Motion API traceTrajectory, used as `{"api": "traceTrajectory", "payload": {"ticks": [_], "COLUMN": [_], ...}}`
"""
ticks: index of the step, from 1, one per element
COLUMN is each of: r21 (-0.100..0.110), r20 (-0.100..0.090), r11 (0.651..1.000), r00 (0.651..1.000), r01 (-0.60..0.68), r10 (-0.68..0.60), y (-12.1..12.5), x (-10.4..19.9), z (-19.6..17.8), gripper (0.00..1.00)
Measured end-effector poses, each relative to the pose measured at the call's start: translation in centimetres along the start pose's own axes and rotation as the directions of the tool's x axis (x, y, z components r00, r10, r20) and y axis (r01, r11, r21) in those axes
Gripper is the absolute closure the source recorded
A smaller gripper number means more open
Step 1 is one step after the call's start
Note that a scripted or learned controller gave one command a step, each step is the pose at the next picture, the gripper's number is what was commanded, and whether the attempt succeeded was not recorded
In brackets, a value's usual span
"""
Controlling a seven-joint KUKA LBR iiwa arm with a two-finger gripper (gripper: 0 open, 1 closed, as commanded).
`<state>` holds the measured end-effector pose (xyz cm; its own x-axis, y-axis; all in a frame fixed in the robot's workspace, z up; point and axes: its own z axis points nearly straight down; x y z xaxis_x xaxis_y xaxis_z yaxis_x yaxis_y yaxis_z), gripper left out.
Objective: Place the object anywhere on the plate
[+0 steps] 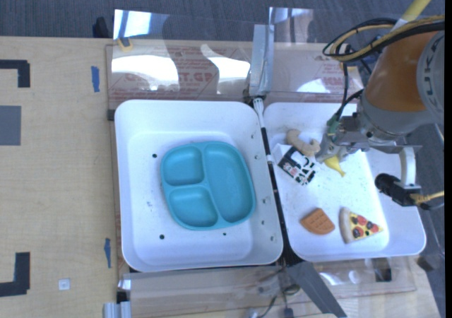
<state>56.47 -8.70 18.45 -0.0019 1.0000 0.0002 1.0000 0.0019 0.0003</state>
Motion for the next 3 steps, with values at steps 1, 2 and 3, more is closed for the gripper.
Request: {"api": "traceTrajectory", "payload": {"ticks": [1,2,3], "r21": [0.004,0.005,0.004], "r20": [-0.003,-0.003,-0.001], "r11": [1.000,1.000,1.000], "r00": [1.000,1.000,1.000], "r01": [0.004,0.006,0.000], "r10": [-0.004,-0.006,0.000], "y": [-1.5,-3.2,-3.1], "x": [6.7,15.0,14.6], "z": [0.0,0.1,0.0], "gripper": [1.00,1.00,0.00]}}
